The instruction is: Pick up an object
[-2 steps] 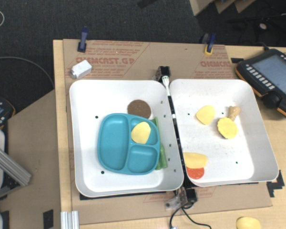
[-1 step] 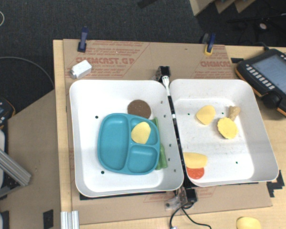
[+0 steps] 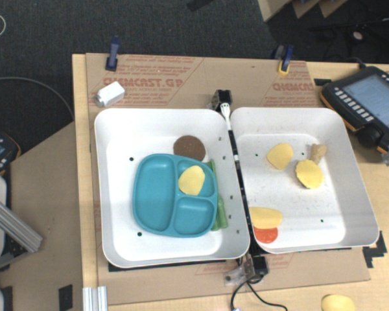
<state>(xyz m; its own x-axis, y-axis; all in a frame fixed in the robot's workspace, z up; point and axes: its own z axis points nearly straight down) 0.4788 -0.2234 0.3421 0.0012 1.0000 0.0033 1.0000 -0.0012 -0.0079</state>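
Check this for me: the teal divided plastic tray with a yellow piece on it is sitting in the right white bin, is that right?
Not quite. The camera view shows the teal divided plastic tray, with the flat yellow piece on it, sitting in the left white bin, not the right white bin.

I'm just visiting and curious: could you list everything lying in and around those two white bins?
Shallow white bins: 2, side by side, left, right.
Teal divided plastic tray: 1, left bin.
Yellow flat piece: 1, on the tray.
Brown round disc: 1, behind the tray.
Green flat item: 1, under the tray's right edge.
Yellow pieces: 3, right bin.
Red piece: 1, right bin, front.
Tan small lump: 1, right bin.
Blue clamps: 2, back edge.
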